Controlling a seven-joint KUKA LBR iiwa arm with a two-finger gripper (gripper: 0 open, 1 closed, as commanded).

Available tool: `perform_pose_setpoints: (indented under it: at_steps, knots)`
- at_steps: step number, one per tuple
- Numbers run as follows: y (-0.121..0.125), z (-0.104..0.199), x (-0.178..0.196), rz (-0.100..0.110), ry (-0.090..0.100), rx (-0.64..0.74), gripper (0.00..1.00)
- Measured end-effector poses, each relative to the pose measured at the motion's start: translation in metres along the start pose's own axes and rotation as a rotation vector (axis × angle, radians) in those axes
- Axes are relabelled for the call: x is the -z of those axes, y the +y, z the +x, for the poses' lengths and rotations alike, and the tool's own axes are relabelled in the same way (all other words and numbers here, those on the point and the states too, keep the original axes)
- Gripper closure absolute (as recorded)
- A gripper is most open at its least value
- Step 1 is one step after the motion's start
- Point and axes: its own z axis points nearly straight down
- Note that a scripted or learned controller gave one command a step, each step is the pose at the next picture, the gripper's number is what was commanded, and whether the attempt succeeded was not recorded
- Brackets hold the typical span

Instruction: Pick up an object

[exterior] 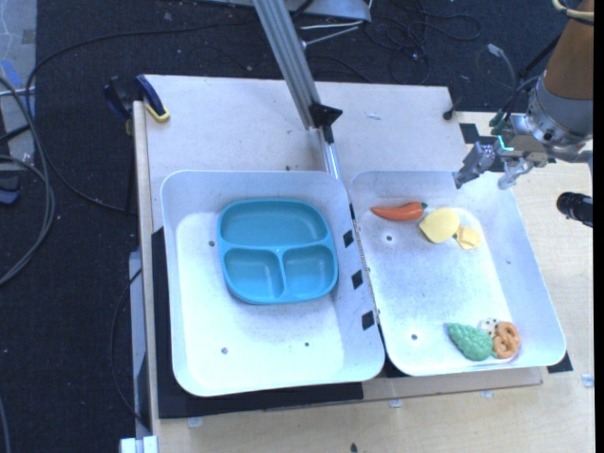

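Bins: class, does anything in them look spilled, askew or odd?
Nothing stands out. The tray lies flat in the left bin; the carrot, yellow pieces and green toy lie inside the right bin.

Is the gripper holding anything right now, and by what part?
Nothing is held: the gripper hangs open above the right bin's far corner, away from the carrot.

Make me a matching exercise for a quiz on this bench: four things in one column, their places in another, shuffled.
1. blue divided plate
2. orange carrot
3. green toy
4. gripper

A. right bin, near end
B. above the right bin's far right corner
C. left bin
D. right bin, far end, beside the yellow toy

Pairs: 1-C, 2-D, 3-A, 4-B
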Motion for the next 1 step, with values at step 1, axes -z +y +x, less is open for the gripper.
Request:
perform_pose_setpoints:
  at_steps: [1]
  knots:
    - [0.0003, 0.0001, 0.0006, -0.001, 0.0, 0.0, 0.0]
